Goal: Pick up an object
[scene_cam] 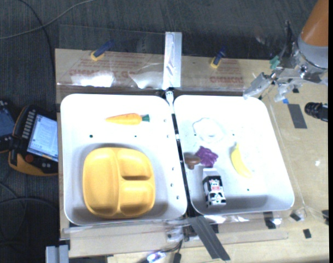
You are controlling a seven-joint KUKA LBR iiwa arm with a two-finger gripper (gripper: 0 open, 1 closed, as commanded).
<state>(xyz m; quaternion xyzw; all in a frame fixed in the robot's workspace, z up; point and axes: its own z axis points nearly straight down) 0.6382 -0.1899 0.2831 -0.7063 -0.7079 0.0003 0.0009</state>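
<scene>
- Grey arm with orange band (319, 23) is reaching in at upper right; its two-finger gripper (263, 85) is hovering just beyond the right white bin's (276, 141) far right corner
- Finger state: cannot tell
- Right bin is holding a yellow banana (240, 161), a purple grape cluster (206, 156), a small black-and-white carton (214, 190)
- Left white bin (73, 125) is holding an orange carrot (125, 119) and a yellow compartment tray (118, 181)

There are two white bins (68, 147). One yellow tray (119, 181), one carrot (125, 119), one banana (240, 160), one purple toy (206, 156), one small carton (213, 190).
</scene>
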